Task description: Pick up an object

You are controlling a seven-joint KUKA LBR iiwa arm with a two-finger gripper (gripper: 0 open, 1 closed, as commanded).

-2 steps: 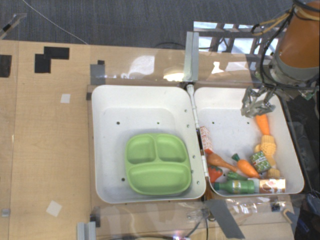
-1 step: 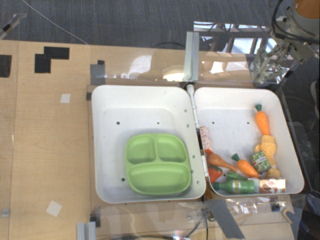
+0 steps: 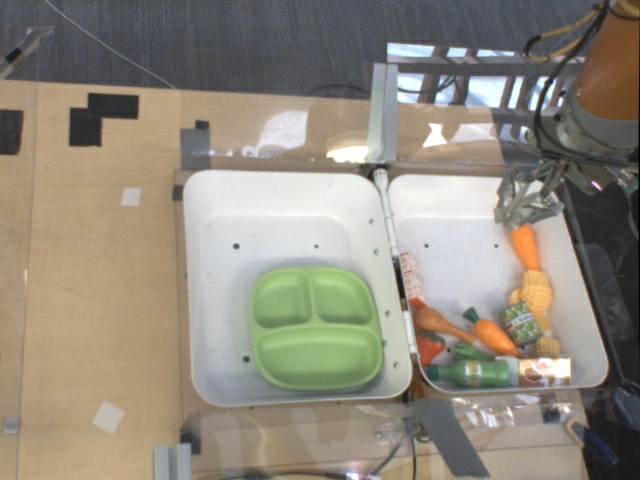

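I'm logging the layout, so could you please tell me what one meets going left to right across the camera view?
Left bin → green divided plate → right bin → green bottle → gripper, with an upright carrot just below it.

Orange toy carrot [image 3: 526, 247] lying in right bin, upper right area, near wall.

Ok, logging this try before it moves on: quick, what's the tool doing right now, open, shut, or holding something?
Tool: at the right bin's far right side, just above the carrot; open or shut cannot be told.
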